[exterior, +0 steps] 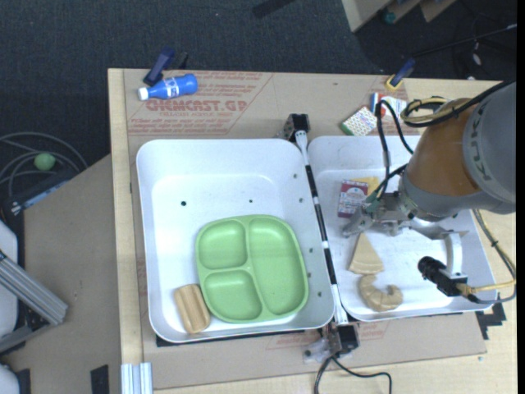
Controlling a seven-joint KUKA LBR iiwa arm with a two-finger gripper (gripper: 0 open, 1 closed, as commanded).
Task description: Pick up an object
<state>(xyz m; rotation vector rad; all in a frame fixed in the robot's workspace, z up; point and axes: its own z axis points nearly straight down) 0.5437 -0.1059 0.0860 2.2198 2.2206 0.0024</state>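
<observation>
Tan wedge (366, 256) (tip seemingly toward hand (371, 220)) lies lengthwise

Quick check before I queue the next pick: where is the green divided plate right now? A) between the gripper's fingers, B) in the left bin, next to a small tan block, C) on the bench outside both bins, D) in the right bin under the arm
B: the green divided plate lies flat in the left bin, with the tan block at its lower left edge.

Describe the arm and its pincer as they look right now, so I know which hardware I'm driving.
The arm is bulky, rounded and grey, with a broad orange band above the wrist. Black and yellow cables loop along it. The pincer is a small grey metal assembly.
</observation>
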